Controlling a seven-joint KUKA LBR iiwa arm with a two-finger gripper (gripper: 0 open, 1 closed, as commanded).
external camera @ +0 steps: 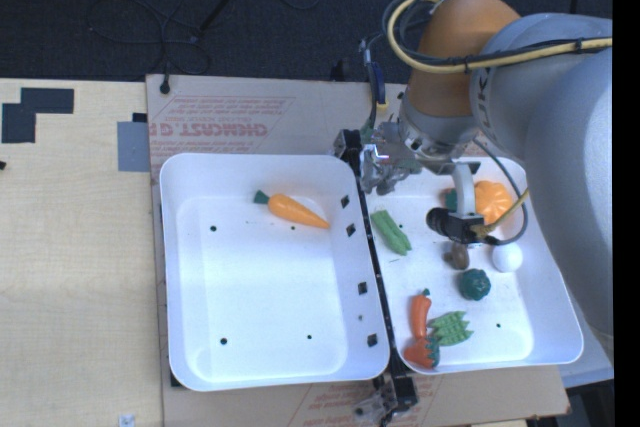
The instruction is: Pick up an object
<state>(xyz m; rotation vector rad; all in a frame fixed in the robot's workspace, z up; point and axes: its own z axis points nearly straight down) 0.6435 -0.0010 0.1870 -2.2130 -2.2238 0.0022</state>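
1. Nearest: small red piece (pixel 420 355) at the near rim of the right bin (pixel 545 335), touching a red-orange carrot-like piece (pixel 420 313). A green leafy piece (pixel 452 327) lies just right of both.
2. Left bin (pixel 250 295): one orange carrot (pixel 296 209) in the far half, green top pointing left, well apart from the gripper.
3. Gripper (pixel 380 170) is over the right bin's far-left corner, beside the divider. Can't tell if it is open or closed; no object seen in its grip.
4. Green pickle (pixel 392 231) lies just near of the gripper, apart from it.
5. Mid bin: brown lump (pixel 457 257), with dark green broccoli (pixel 474 285) just near-right of it.
6. Far right: orange pumpkin (pixel 492 200), with a white ball (pixel 507 258) near of it.
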